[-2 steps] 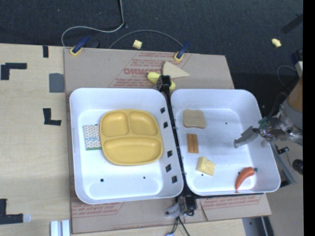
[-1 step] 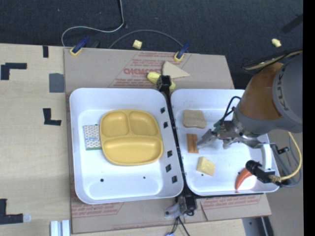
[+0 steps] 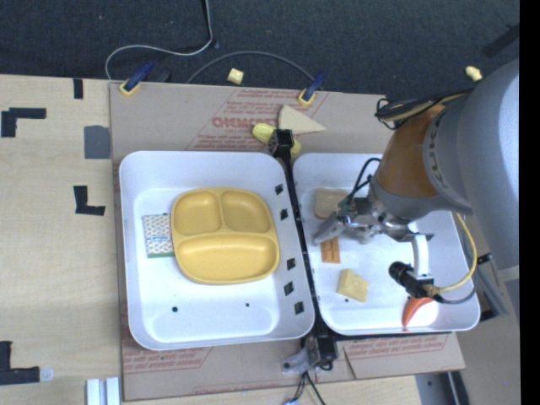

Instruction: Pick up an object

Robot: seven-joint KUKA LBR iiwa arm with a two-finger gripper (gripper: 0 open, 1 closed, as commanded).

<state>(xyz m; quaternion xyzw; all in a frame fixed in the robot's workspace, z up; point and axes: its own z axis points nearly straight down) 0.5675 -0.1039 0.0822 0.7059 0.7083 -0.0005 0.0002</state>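
From my console, the pieces nearest to being picked are a tan block [image 3: 327,202] and a flat brown strip [image 3: 331,250], both lying on the floor of the right bin [image 3: 371,315] near its left wall. The block sits towards the bin's far side and the strip just nearer the camera. The gripper [image 3: 336,226] is low over the gap between them, close to both. Glare and the wrist body hide its tip, so I cannot tell whether it is apart, together or clamped on anything, and I see neither piece lifted in it. A pale yellow chunk [image 3: 353,285] lies nearer the bin's front, apart from the strip. An orange-red piece [image 3: 416,312] rests in the front right corner. The grey arm with its orange band [image 3: 405,154] comes in from the right, covering much of that bin's far side. The left bin [image 3: 211,306], touching the right one along a black divider, holds a yellow divided plate [image 3: 226,234], right way up. A small patterned card [image 3: 157,234] lies just beside the plate's left edge. Both bins sit on a cardboard sheet [image 3: 194,112]. Beyond the bins, near where they join, a tan wedge [image 3: 299,121] and a yellow lump [image 3: 264,131] lie on that sheet, and a small yellow cube [image 3: 235,76] sits on the dark surface behind it.
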